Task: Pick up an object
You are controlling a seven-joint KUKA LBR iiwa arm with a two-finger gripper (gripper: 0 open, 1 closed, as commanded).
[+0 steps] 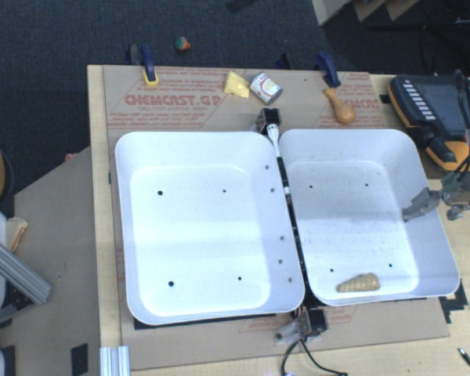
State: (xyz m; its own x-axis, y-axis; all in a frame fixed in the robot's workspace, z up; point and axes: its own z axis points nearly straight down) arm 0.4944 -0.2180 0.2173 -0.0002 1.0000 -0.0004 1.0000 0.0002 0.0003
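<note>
From my station I see the two white bins side by side on the bench [110,319]. The left bin [133,155] shows just its dark dots, and the right bin [399,151] holds one thing: a tan, lumpy, elongated object [358,283] lying flat near the bin's front edge, a little right of its middle. The pincer [420,204] hangs at the right bin's right rim, well apart from the tan object and higher in the view; I see a grey piece poking in over the rim, but I cannot tell whether it is released or clenched, and nothing shows gripped in it. Behind the bins, on the brown board, lie a yellow wedge [236,85], a small white-and-grey block [265,88] just beside it, and an orange-brown pear-shaped piece [341,108] farther right. A dark handheld controller [431,112] sits at the bench's far right corner.
</note>
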